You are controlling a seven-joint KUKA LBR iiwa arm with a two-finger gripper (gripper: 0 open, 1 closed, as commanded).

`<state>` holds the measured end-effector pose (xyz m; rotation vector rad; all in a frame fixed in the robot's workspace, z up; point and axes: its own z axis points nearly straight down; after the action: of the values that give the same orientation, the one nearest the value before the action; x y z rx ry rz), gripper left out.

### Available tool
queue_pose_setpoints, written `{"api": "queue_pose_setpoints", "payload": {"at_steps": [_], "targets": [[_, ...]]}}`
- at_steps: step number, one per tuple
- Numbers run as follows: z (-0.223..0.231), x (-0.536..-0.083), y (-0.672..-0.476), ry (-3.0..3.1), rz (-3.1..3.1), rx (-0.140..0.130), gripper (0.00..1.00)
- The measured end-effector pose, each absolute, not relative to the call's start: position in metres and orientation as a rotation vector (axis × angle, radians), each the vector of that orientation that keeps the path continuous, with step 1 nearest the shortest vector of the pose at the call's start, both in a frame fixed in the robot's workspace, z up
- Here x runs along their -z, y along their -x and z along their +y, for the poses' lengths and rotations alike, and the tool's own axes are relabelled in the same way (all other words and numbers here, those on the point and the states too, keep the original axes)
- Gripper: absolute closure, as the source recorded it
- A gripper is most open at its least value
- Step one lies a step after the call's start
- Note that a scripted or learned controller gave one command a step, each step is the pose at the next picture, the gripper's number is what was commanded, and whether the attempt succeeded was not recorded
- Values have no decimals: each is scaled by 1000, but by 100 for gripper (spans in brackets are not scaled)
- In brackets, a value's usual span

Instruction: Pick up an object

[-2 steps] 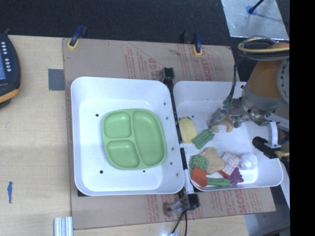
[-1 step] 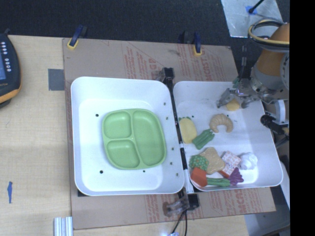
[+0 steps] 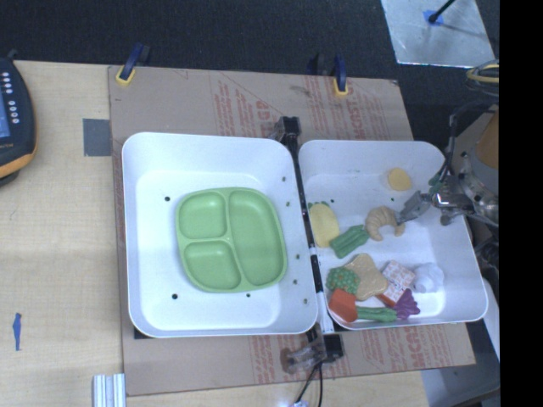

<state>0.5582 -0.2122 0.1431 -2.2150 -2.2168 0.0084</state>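
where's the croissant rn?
Croissant lies mid right bin, just left of the gripper, with the green pickle at its lower left.

Arm (image 3: 475, 195) cut by right edge

pincer (image 3: 416, 205) beside croissant (image 3: 383, 221) | right bin (image 3: 454, 253) | green tray (image 3: 230, 239) left bin (image 3: 144, 253)

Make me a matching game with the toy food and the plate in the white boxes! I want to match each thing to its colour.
Things:
1. divided plate
2. croissant
3. carrot
4. round cookie

Colours:
A. orange with a green stalk
B. pale yellow
C. light green
D. tan brown

Pairs: 1-C, 2-D, 3-A, 4-B

The plate lies in the left bin; the three foods lie in the right bin, where the pincer is, next to the croissant.
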Motion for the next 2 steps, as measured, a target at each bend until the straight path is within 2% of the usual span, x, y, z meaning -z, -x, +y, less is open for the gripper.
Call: {"api": "queue_pose_setpoints", "payload": {"at_steps": [1,2], "targets": [[-149,-88,-488,2205,-2217,-9,0],[-215,-93,-555,2224,-2228,0,0]]}}
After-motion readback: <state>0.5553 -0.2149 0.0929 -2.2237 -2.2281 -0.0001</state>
